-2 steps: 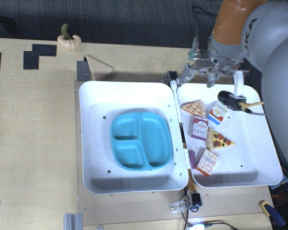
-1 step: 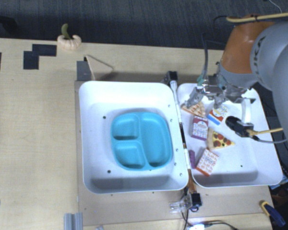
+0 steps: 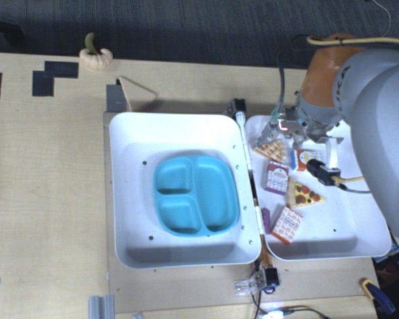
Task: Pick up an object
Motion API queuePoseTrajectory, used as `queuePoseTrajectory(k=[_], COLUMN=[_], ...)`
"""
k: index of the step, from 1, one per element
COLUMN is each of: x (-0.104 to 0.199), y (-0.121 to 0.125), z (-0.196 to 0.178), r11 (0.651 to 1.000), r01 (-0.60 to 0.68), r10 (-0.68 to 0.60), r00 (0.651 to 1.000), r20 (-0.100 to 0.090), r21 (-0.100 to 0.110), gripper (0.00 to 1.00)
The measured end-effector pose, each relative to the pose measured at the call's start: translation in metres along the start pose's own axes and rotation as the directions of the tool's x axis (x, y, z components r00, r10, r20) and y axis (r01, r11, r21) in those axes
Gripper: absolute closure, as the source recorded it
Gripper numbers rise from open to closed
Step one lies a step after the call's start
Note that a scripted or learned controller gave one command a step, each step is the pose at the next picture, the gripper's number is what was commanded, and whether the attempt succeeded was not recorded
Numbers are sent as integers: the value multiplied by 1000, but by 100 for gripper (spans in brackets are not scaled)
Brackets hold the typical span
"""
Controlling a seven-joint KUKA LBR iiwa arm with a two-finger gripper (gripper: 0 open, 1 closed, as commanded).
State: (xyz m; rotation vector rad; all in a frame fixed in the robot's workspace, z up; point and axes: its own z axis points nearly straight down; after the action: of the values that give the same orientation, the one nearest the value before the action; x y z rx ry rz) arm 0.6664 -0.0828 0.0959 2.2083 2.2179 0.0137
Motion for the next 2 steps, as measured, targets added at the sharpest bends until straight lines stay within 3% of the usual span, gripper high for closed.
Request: queuePoseTrajectory(k=[1,2], x=[1,1], y=[3,3], z=[-14,-14], r11=[1000,1000], r01=[6,6], r10=[-6,-6], r00=[1000,1000], r20=[0,0], r21=[-9,-8], gripper=[100,0])
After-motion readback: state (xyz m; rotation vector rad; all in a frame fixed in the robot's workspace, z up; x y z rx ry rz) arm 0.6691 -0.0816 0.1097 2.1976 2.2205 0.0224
